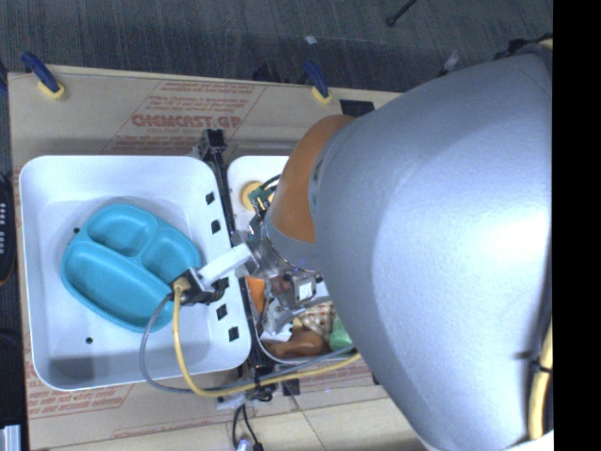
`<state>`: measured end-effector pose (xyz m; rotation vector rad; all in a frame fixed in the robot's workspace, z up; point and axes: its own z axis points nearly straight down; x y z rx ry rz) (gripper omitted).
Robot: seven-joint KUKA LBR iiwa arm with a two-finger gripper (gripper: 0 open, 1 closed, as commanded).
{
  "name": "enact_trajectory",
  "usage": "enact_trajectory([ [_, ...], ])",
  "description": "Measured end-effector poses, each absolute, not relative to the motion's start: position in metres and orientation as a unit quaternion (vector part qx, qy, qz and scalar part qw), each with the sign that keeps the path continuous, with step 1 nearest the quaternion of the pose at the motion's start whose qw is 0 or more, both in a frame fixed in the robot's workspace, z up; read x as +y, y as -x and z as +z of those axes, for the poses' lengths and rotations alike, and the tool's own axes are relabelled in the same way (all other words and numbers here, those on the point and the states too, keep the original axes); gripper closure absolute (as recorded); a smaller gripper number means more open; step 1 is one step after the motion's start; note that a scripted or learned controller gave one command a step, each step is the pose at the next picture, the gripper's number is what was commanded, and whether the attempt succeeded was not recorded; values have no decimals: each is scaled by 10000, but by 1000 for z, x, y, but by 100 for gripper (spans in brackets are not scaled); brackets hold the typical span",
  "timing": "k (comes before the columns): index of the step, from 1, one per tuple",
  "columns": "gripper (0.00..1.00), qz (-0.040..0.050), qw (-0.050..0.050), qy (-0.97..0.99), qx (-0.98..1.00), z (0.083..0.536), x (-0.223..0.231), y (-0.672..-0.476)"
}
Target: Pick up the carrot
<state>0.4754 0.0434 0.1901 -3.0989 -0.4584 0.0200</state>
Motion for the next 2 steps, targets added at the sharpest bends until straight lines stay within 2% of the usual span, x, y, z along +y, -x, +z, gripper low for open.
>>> enact_trajectory([
  [2, 0, 64, 45, 9892, -1463, 190, 43, -475],
])
